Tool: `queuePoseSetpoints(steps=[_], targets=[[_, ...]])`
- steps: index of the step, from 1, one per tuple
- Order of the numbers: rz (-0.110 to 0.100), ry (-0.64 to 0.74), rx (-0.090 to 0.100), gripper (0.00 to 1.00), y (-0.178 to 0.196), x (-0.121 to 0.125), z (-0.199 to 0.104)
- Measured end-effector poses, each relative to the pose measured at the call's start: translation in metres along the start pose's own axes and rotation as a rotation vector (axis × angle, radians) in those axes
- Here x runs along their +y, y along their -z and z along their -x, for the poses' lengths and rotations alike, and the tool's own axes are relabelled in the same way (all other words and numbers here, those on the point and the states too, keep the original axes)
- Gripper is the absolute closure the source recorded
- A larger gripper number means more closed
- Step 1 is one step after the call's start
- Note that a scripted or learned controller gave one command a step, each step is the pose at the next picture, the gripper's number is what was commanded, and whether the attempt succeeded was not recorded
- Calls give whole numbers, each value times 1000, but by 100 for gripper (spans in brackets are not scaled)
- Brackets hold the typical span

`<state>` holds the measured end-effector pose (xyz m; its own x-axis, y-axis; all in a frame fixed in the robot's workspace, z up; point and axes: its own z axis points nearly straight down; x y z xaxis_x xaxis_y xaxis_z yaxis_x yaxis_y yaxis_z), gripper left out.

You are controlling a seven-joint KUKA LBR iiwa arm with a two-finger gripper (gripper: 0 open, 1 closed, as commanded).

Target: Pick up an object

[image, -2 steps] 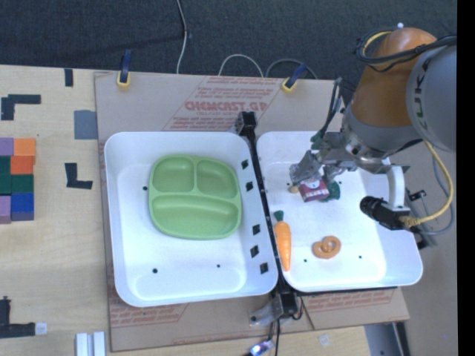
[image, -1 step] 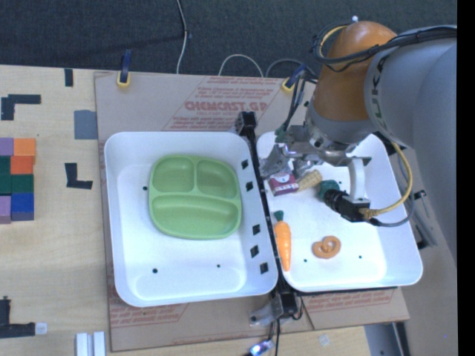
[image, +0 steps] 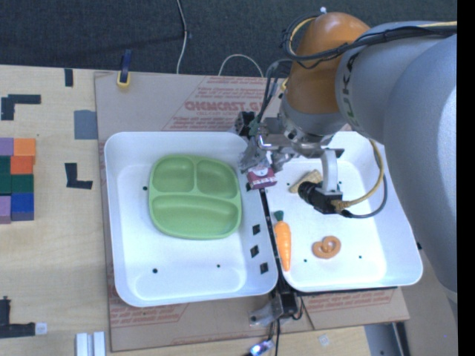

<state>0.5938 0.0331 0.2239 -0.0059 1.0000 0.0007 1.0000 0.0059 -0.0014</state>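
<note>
**Grey arm looms over the right bin, claw at the divide**

The broad grey robot arm (image: 415,87), nearest the lens, covers the far right corner of the shallow white right-hand bin (image: 401,273) and runs out of the picture's right edge. Its two-finger gripper (image: 260,167) hangs over the seam where the two bins meet, towards the back. Whether the claw is apart or together cannot be told; the metal parts there blur together. A small maroon-and-white thing (image: 261,176) sits right at the tip, but whether it is held or simply lies underneath is not clear. A pale tan lump (image: 309,178) just beside it, in the right bin, is partly hidden by the wrist hardware, and its shape is hard to make out.

The right bin also holds an orange toy carrot with a green top (image: 283,245), lying along the left wall, and a small orange-brown pretzel-shaped piece (image: 326,248) near the bin's middle, apart from the carrot.

The shallow white left-hand bin (image: 119,221) holds a light green plastic divided plate (image: 195,197), lying flat towards its back.

Both bins rest on a brown cardboard sheet (image: 200,102). A stack of coloured blocks (image: 18,180) is cut off by the left edge.
</note>
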Motion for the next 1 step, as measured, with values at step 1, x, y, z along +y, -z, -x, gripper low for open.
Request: queuePoseSetpoints(steps=[1], targets=[[1, 1, 1, 100, 9, 13, -49]])
